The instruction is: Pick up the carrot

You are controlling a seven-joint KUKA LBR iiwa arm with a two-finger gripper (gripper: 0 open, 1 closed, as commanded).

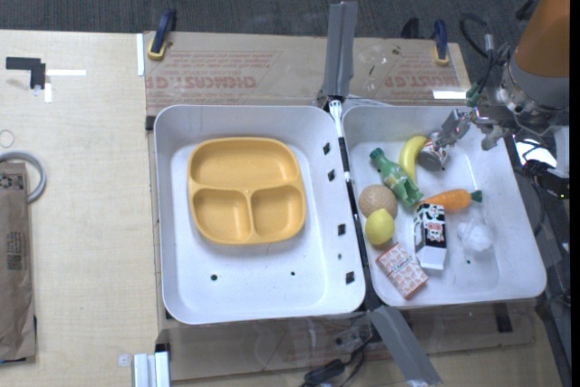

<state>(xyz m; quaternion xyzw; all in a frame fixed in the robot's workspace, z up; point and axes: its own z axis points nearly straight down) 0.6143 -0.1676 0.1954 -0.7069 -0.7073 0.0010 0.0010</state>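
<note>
The carrot [447,199] is orange with a green tip and lies on the floor of the right bin [507,285], pointing right. My gripper [438,151] hangs over the bin's upper part, just right of a banana [413,154] and up and left of the carrot, clear of it. The arm comes in from the upper right with its orange band above the wrist.
Around the carrot lie a green bottle [396,176], a brown round fruit [377,198], a lemon [380,227], a small milk carton [431,236], a red snack pack [401,270] and a clear wrapper [475,237]. The left bin [181,285] holds a yellow divided plate [246,189].
</note>
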